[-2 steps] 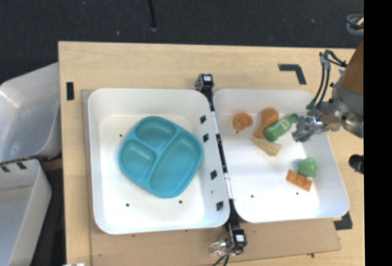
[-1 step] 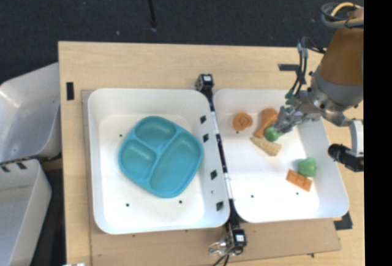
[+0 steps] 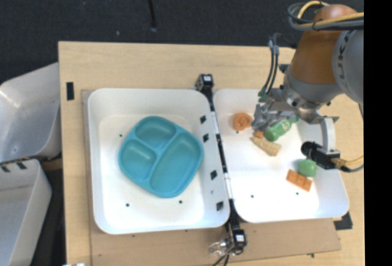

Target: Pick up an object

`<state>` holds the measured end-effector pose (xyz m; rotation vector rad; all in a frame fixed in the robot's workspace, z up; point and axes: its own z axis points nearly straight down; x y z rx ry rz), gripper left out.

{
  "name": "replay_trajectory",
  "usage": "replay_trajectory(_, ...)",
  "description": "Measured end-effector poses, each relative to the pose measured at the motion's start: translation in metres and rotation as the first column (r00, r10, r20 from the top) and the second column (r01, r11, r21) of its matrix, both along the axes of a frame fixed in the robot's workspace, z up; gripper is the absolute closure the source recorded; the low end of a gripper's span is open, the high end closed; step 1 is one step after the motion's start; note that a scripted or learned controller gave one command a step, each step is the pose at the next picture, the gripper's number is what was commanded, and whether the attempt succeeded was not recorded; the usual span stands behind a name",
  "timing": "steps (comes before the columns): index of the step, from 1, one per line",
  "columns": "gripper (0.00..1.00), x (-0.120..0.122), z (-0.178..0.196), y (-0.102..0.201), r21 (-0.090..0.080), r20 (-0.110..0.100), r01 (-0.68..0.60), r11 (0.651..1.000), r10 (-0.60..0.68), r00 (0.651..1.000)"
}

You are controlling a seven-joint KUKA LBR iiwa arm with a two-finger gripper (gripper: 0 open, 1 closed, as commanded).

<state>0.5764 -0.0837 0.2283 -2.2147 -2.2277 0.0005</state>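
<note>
My gripper hangs over the back half of the right bin, under the grey and orange wrist. A green cylinder lies tilted right beside it, partly under the gripper body; whether the two touch is hidden. Just in front of it lies a tan, biscuit-like piece. An orange round piece sits to the gripper's left, near the bin's divider. Further forward on the right are a small green piece and an orange block.
The left bin holds a blue divided plate. A black fitting with a cable reaches over the right bin's right rim. Clamps sit where the bins meet. Wooden bench surrounds both bins.
</note>
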Motion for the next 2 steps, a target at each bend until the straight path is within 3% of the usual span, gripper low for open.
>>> replay_trajectory(2,1.0,0.026,-0.002,0.112,0.0,0.002,-0.001,1.0,0.001,1.0)
